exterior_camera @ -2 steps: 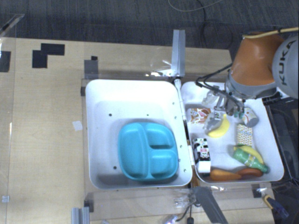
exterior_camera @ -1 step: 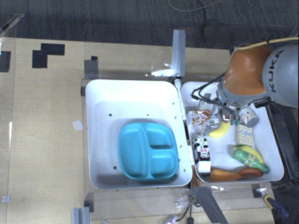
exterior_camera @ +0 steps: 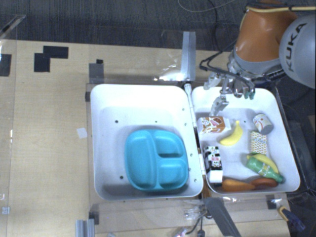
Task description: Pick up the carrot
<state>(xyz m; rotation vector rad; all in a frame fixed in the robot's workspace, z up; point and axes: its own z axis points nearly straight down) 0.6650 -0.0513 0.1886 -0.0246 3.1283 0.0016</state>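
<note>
Hanging over the far-left part of the right bin (exterior_camera: pixel 281 107), the gripper (exterior_camera: pixel 218 104) points down toward a small brown-and-white carton (exterior_camera: pixel 213 125); its fingers are too small and blurred to say whether they are spread or pressed together, and nothing can be made out between them. One grey arm (exterior_camera: pixel 276 33) with an orange band reaches in from the right. The right bin holds seven things: that carton, one banana (exterior_camera: pixel 233 135), one grey can (exterior_camera: pixel 262 123), one patterned packet (exterior_camera: pixel 257 143), one green-and-yellow bottle (exterior_camera: pixel 264 166), one black-and-white carton (exterior_camera: pixel 213 164), and one carrot (exterior_camera: pixel 248 184). The carrot lies along the near wall of the right bin, well apart from the gripper, just beside the black-and-white carton's near end. The left bin (exterior_camera: pixel 106 112) holds one blue divided tray (exterior_camera: pixel 156 158).
</note>
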